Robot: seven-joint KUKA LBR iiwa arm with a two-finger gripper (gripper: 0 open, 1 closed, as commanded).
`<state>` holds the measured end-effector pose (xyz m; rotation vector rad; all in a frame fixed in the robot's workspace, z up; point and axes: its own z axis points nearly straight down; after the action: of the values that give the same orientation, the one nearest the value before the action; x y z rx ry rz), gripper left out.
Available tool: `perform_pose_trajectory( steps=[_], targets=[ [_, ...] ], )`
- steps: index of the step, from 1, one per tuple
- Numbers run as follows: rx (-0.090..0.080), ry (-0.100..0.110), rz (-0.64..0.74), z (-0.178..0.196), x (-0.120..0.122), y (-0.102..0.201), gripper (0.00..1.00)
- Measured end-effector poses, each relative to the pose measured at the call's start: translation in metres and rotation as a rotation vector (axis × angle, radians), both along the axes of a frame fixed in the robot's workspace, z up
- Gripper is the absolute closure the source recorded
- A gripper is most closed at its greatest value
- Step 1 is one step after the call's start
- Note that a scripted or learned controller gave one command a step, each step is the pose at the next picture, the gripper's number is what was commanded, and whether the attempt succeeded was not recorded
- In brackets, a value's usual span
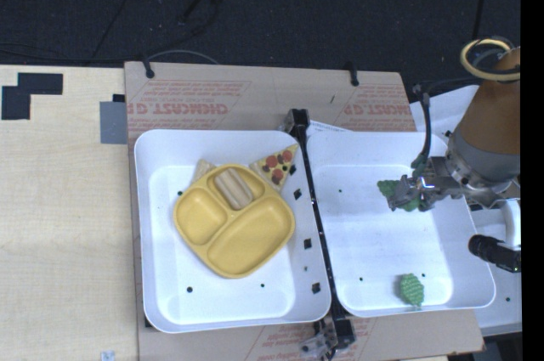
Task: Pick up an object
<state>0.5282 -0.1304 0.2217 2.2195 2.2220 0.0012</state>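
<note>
Pale wood grain covers the bench (59,206) at your far left, with a few dark shapes set into its upper part. Moving right, you meet a sheet of brown cardboard (255,96) printed with red lettering, and on it sit the two white bins side by side.

In the left bin (161,283) you see a yellow divided plate (242,236), lying flat and turned at an angle. A tan, ridged piece like a small bread roll (232,186) rests in one of its upper compartments. Just beyond the plate's upper right edge, a slice of toy pizza (279,165) leans toward the bin's corner, near the black divider between the bins.

In the right bin (357,266), look low and toward the near wall: a small green knobbly object (411,289) lies alone on the white floor, well apart from the arm.

Higher up in that bin, the gripper (406,193) hangs over the floor at the end of the grey and orange arm (493,121), which comes in from the right edge. You can see a green, leafy-looking object (394,193) right at its tip, touching it, but the view is too blurred there to tell whether that object sits between the jaws or how far they are spread.
</note>
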Motion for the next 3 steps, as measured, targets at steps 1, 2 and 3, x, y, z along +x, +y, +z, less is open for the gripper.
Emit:
perform_pose_trajectory(
  steps=[1,2,3],
  targets=[
    [0.000,0.001,0.000,0.022,0.000,-0.001,1.00],
    [0.002,0.004,0.004,0.017,0.013,0.054,1.00],
    [0.003,0.004,0.005,0.021,0.012,0.116,1.00]
  ],
)
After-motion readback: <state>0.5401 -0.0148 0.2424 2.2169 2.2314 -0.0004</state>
